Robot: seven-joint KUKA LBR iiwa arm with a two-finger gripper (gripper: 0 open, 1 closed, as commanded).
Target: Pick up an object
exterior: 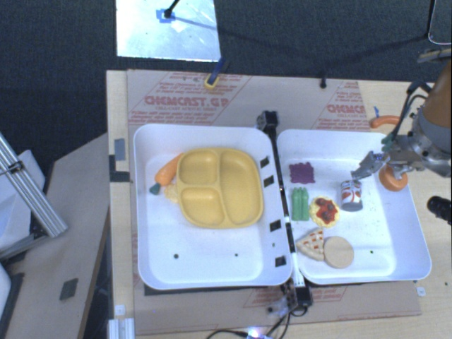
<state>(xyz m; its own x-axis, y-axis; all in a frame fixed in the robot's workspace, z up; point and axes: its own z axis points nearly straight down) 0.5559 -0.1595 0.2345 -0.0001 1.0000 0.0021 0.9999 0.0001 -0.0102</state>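
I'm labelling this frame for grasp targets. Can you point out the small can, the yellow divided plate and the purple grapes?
small can (351,195), camera view, on its side wall, in the right bin.
yellow divided plate (215,187), camera view, on the ridge between its compartments, in the left bin.
purple grapes (301,172), camera view, middle of the bunch.

One fixed camera looks down at a slant from above the bench (353,94), far enough back to take in both white bins (152,260) whole.

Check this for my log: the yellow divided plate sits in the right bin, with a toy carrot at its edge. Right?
Not quite. The camera view shows the yellow divided plate in the left bin, not the right; the toy carrot does lie at its edge.
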